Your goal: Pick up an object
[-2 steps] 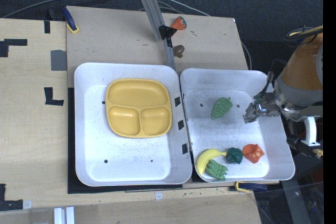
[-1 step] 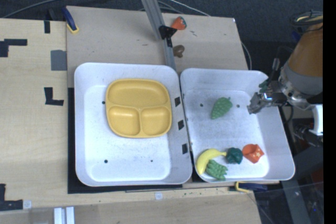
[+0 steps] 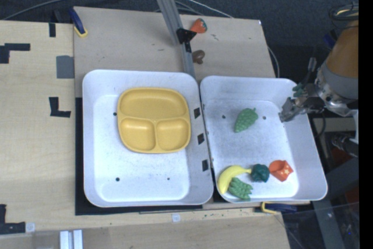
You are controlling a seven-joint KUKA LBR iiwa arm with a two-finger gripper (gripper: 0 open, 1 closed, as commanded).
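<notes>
The right bin (image 3: pixel 303 143) holds a green grape bunch (image 3: pixel 245 119) near its middle. Along its front edge lie a yellow banana (image 3: pixel 228 175), a green leafy piece (image 3: pixel 239 188), a dark teal piece (image 3: pixel 260 172) and a red-orange pepper (image 3: pixel 281 170). My gripper (image 3: pixel 289 108) hangs over the right bin's far right rim, to the right of the grapes and apart from them. Nothing shows between its fingers.
The left bin (image 3: pixel 99 143) carries a yellow divided plate (image 3: pixel 154 119). A grey metal post (image 3: pixel 166 0) rises behind the bins, with a small orange item (image 3: pixel 199 25) beside it. The wooden bench (image 3: pixel 35 125) extends to the left.
</notes>
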